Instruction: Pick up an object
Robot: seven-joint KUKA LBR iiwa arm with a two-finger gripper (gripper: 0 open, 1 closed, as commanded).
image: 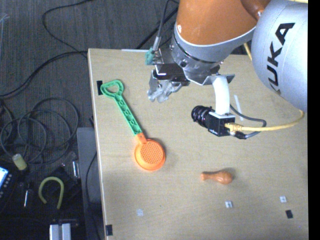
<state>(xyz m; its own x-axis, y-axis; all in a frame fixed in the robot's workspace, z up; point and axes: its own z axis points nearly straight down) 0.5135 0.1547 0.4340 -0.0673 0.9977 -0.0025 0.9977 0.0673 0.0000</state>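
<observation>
Scoop (137,134), with its green perforated handle and round orange mesh head, lies flat on the tan board (115,199), handle running up and to the left, head towards the board's middle. A small orange pear-shaped piece (218,176) lies on its side on the same board, lower and to the right, well apart from the scoop. No rim or wall of a container can be made out around either.

The gripper (161,90) hangs above the board's upper part, just right of the scoop's looped handle end and apart from it; nothing is seen held in it. From this angle I cannot tell whether it is spread or pressed together. A black camera module (211,119) on a white bracket sits beside it, trailing a yellow cable (272,127).

The arm's orange band (215,9) and grey casing cover the board's upper right corner. Off the left edge, dark cables (40,129) and a green U-shaped item (51,188) lie on the floor.
</observation>
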